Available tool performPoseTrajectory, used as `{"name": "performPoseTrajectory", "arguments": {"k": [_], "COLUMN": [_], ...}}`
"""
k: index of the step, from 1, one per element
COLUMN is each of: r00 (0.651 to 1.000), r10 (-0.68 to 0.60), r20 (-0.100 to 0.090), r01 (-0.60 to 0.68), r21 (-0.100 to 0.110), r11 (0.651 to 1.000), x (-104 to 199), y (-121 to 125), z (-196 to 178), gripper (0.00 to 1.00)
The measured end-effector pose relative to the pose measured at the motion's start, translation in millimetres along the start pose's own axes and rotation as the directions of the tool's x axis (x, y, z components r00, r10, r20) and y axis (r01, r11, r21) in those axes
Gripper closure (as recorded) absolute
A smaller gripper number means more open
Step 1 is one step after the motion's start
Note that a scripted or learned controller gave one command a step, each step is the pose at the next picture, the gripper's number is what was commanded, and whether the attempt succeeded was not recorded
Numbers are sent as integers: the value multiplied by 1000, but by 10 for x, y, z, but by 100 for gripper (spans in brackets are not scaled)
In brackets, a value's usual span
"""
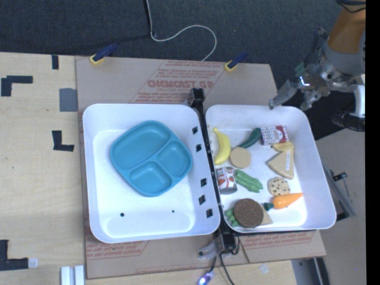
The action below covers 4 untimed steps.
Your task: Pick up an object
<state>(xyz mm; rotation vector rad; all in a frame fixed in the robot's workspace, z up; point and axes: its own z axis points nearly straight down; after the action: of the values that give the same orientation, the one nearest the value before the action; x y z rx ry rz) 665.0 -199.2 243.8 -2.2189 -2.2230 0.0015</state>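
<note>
The tool (291,95) hangs above the far right corner of the right bin (314,159), fingers spread wide and holding nothing, though at this slant its height over the rim cannot be judged with confidence. The candidate objects lie below and to the near-left of it: the small carton (274,135) is nearest, the cheese wedge (283,161) just past it, with the banana (221,146) and carrot (287,200) further off. Recommended practice: descend on the carton, which stands slightly apart from its neighbours, align the fingers across its short side, and close only once both straddle it.
</note>
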Motion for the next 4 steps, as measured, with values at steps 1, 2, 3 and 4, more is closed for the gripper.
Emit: {"name": "performPoseTrajectory", "arguments": {"k": [1, 2, 3, 4], "r00": [1000, 1000, 1000, 1000], "r10": [-5, -4, 0, 2], "r20": [2, 2, 2, -3], "r01": [5, 4, 0, -2], "r21": [-17, -16, -2, 18], "r11": [1000, 1000, 1000, 1000], "x": [482, 828, 807, 899], "y": [-473, -765, -755, -1202], "z": [-1470, -2679, -2687, -825], "gripper": [0, 0, 100, 100]}}
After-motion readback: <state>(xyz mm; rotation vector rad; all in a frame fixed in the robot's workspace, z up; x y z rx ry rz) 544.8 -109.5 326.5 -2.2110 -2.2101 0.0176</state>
